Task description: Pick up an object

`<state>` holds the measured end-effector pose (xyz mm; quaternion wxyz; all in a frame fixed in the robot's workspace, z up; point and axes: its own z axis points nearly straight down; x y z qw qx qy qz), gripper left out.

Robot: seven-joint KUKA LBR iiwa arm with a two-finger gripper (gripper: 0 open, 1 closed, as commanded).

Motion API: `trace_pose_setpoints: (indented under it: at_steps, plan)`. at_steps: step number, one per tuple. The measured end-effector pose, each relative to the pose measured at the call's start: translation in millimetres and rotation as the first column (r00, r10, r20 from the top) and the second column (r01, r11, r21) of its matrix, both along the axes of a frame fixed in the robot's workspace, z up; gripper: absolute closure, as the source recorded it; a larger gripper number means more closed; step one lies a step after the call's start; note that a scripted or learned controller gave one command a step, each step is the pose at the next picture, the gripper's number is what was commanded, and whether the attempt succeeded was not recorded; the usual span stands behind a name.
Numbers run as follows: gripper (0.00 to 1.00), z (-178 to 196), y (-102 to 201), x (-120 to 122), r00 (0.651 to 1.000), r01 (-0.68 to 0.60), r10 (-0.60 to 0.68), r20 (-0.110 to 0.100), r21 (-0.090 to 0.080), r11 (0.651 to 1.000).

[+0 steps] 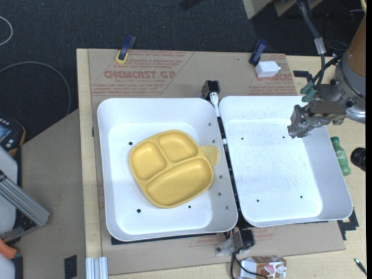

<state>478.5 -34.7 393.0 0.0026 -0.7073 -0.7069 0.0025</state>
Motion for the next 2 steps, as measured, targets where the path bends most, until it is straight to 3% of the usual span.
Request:
trace_pose_setpoints:
  at_steps: [1, 2]
  plan:
    - [1.00, -27, 60, 1, 1.000, -0.008, 0.008, 0.002, 0.001, 1.000]
    - [1.00, 4, 141, 1, 1.000, -0.011, 0.011, 0.012, 0.003, 1.000]
